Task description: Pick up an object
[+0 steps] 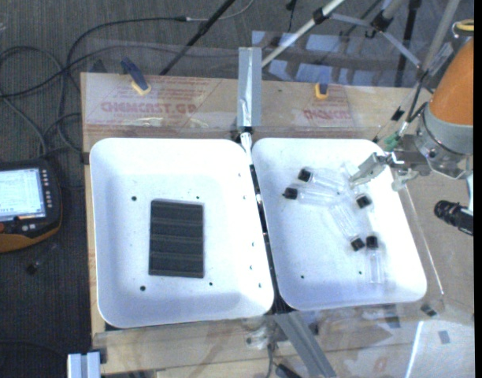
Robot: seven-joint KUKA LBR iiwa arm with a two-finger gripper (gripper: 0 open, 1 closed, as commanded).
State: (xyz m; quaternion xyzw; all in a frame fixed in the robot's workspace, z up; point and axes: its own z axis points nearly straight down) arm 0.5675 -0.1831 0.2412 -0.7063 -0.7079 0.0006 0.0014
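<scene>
Over the right white bin (398,286), the gripper (365,169) hangs above clear black-capped vials (324,181); whether its jaws are released or clenched, I cannot tell.

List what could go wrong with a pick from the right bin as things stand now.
1. The vials are clear with small black caps and hard to make out against the white right bin, so the gripper may close beside one.
2. They lie loosely clustered, some seemingly touching; a grab could knock neighbours or catch two.
3. The gripper sits near the bin's far right rim, so a low approach might clip the wall.
</scene>
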